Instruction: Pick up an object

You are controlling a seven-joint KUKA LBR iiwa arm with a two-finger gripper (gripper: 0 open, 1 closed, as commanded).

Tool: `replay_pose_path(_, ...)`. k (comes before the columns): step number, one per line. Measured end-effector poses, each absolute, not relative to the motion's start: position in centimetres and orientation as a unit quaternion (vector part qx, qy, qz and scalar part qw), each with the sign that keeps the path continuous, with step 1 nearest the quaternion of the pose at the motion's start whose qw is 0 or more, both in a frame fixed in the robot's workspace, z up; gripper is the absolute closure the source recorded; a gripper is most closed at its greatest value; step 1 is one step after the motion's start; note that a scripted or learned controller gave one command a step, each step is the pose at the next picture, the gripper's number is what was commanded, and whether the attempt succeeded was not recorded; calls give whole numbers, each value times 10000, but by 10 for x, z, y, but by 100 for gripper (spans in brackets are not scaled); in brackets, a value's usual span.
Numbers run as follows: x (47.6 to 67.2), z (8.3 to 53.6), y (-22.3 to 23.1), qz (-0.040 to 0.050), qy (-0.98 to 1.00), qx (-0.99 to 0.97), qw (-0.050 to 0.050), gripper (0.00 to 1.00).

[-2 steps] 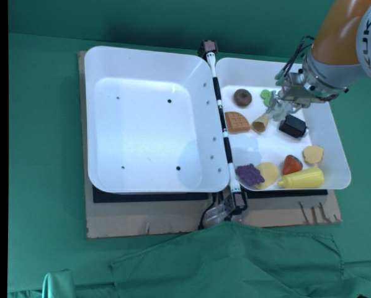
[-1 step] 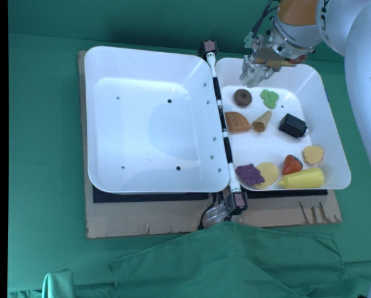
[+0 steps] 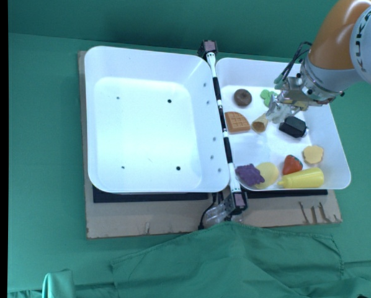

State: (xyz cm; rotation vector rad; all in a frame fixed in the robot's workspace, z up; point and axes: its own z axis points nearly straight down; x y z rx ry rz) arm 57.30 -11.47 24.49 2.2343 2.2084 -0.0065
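Observation:
The right bin holds several toy foods. A brown donut and a small green piece lie near its far side. A waffle sits by the divider, with an ice-cream cone just to its right. My gripper hangs low over the bin's middle, right beside the cone's upper end and just below the green piece. Nothing is visibly held in it.
Along the right bin's near side lie purple grapes, a pale yellow piece, a red strawberry-like toy, an orange-yellow piece and a yellow bottle. The left bin stands beside it. Green cloth covers the front.

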Motion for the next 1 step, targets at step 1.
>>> replay_pose_path(1,650,226,-95,18,7071,7071,39,100)
